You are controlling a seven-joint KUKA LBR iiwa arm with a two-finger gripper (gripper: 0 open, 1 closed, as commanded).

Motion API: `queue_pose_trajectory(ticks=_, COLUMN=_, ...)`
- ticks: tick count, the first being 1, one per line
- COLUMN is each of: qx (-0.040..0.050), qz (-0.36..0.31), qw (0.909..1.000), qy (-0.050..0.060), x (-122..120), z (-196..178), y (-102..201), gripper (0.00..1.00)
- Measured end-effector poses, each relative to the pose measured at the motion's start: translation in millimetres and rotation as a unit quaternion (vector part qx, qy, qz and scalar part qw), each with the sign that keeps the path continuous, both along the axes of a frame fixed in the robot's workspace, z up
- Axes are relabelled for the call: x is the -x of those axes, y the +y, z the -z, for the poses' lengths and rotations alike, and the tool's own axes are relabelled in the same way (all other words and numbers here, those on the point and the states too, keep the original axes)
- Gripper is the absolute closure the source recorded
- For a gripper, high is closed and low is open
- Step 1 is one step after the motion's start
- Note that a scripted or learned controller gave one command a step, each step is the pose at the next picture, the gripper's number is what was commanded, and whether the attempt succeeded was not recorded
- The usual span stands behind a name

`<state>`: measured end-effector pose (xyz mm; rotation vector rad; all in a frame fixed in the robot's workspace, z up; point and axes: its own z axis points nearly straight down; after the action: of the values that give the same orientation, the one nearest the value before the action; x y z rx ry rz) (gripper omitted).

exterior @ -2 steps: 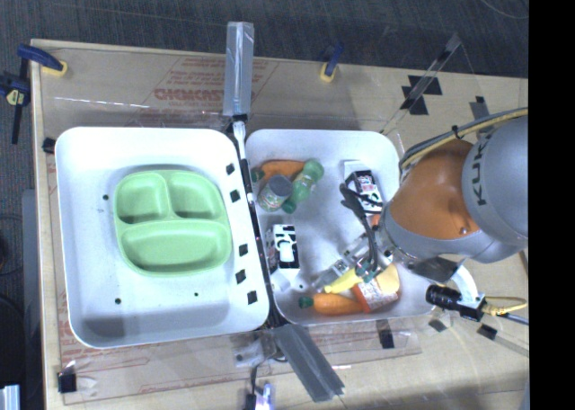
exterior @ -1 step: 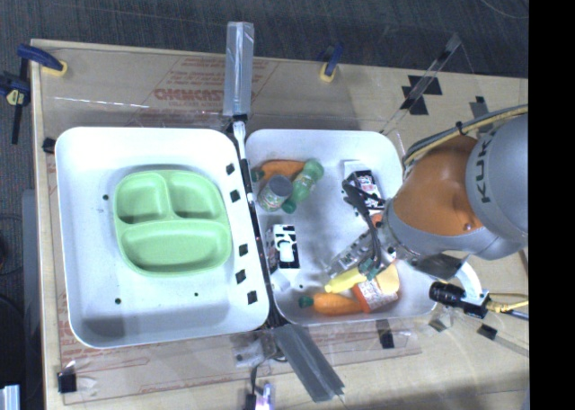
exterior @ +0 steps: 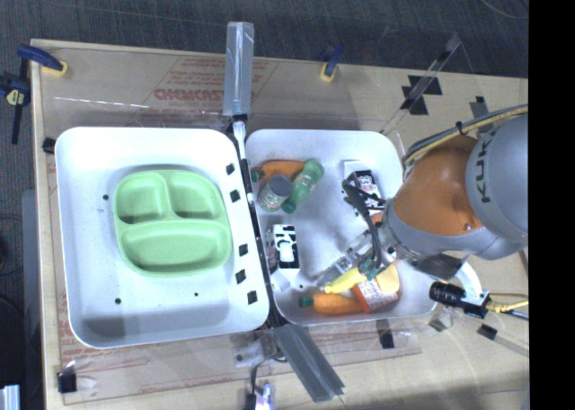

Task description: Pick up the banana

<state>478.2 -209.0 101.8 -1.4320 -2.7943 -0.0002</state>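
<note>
Two shallow white bins sat side by side on the tabletop [exterior: 108,84]. The left bin [exterior: 76,219] carried a green divided tray [exterior: 171,219] near its middle. The right bin [exterior: 386,152] was crowded: toward its 11 o'clock corner lay a green bottle [exterior: 305,179] beside a small grey-capped jar [exterior: 274,192], with something orange [exterior: 280,167] just behind them; a small black-and-white box [exterior: 287,246] lay along the 9 o'clock wall. Near 6 o'clock an orange carrot-like piece [exterior: 337,305] rested against the front wall, and the banana [exterior: 346,280] lay just above it, touching it, with a red-and-yellow packet [exterior: 377,289] at its right end. The gripper [exterior: 364,260] hung low over the banana's right half, at about 5 o'clock in the bin.

Whether its fingers were apart or together I could not tell; dark linkage and glare blurred them into the clutter.

The likely trouble was the crowding. With carrot and packet pressed against the banana, a closing gripper could have caught the packet instead, or nudged the banana sideways against the wall so that it slipped free. Its curved skin would also slide easily from a shallow pinch.

The arm's orange band [exterior: 436,197] covered the bin's 3 o'clock edge, and the banana's right end sat under the gripper.
</note>
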Motion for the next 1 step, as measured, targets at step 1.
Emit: queue_pose_trajectory(ticks=1, qx=0.0005, qz=-0.13, qw=0.9915, qy=-0.003, x=-1.2, z=8.0, y=0.2, gripper=0.0)
